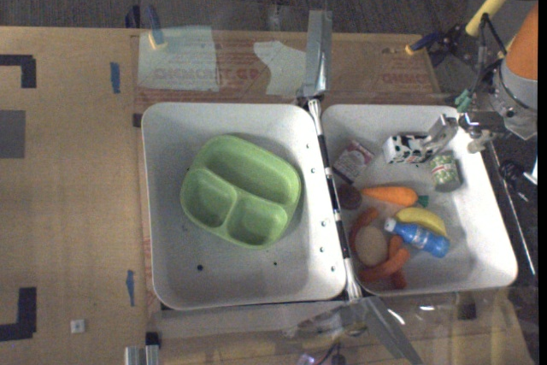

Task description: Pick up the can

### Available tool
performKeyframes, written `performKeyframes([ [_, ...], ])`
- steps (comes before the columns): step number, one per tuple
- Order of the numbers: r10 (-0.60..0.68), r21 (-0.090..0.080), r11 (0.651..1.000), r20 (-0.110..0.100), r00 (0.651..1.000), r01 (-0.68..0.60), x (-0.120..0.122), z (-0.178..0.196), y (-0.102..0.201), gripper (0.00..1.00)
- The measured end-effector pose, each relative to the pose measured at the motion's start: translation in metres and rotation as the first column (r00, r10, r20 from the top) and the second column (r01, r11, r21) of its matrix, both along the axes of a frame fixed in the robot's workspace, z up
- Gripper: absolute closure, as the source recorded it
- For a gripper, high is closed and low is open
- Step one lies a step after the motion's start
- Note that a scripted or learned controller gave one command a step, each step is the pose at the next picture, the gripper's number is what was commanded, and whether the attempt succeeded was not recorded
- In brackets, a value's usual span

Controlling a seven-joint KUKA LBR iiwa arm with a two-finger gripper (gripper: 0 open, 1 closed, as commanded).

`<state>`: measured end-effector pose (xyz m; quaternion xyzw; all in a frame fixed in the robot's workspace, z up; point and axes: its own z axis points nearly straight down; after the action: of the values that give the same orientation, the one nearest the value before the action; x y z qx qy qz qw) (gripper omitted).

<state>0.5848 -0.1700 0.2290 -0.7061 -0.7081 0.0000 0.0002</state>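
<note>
In the right bin (pixel 496 265), past the blue bottle (pixel 420 238), banana (pixel 423 220) and carrot (pixel 389 195), the can (pixel 444 170) stands upright: small, pale, green-labelled. The gripper (pixel 457 131) hovers just above and behind it, fingers narrowly parted, nothing between them.

Two bins (pixel 162 184), one tray (pixel 241 191), one can (pixel 445 171)

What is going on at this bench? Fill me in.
A grey robot arm reaches in from the right, its gripper hanging over the far side of the right bin. The small green-labelled can lies just below it, not yet lifted, beside a cow-patterned carton. A carrot, a banana and a blue bottle lie nearer. The left bin holds a green divided tray.
</note>
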Motion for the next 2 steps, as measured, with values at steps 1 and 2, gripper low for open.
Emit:
performKeyframes([
  [1,-0.024,0.011,1.0,-0.003,1.0,0.024,0.018,-0.124,-0.045,0.0],
  [2,-0.025,0.002,1.0,0.004,1.0,0.025,0.02,-0.111,-0.049,1.0],
])
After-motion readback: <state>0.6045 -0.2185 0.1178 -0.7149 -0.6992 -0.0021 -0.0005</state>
